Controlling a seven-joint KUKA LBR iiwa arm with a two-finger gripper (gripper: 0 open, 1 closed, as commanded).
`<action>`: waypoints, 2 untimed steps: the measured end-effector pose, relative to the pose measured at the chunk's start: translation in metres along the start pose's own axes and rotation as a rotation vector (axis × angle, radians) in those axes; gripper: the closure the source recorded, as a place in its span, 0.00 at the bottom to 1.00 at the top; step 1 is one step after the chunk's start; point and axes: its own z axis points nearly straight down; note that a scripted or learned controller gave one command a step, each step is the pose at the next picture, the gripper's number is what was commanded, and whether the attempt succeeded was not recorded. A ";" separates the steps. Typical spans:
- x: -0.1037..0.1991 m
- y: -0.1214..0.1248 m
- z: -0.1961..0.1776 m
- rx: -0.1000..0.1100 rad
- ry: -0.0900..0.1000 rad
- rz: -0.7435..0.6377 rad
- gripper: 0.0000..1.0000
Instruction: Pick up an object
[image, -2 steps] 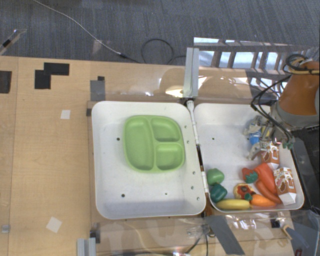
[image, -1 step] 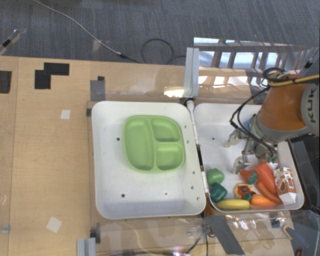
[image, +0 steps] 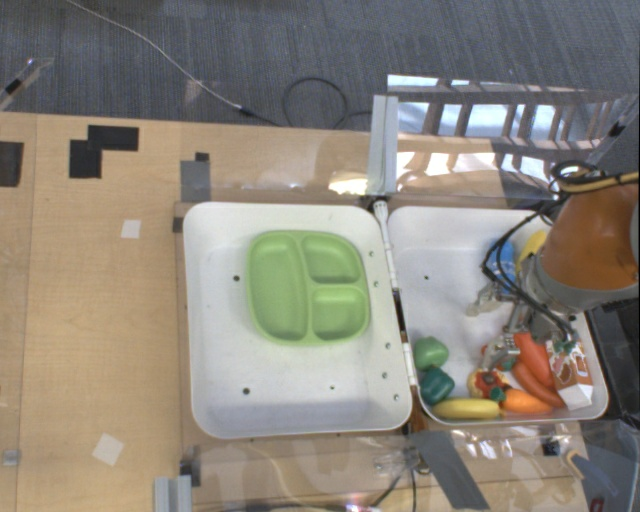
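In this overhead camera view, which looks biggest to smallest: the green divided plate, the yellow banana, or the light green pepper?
1. Green divided plate, by far the largest.
2. Yellow banana.
3. Light green pepper, rounder; it and the banana look fairly close in size.

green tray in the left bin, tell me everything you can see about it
The green tray is a light green, rounded rectangle that looks like smooth plastic, with three compartments: one long one on the view's left and two smaller ones stacked on its right. It lies flat and face up, slightly turned, near the middle of the left bin, resting on the bin's white floor. Nothing lies in it, and nothing else touches it.
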 end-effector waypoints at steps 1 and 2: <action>-0.111 0.020 0.004 -0.003 0.002 0.092 0.00; -0.054 -0.034 0.003 0.001 0.005 0.134 0.00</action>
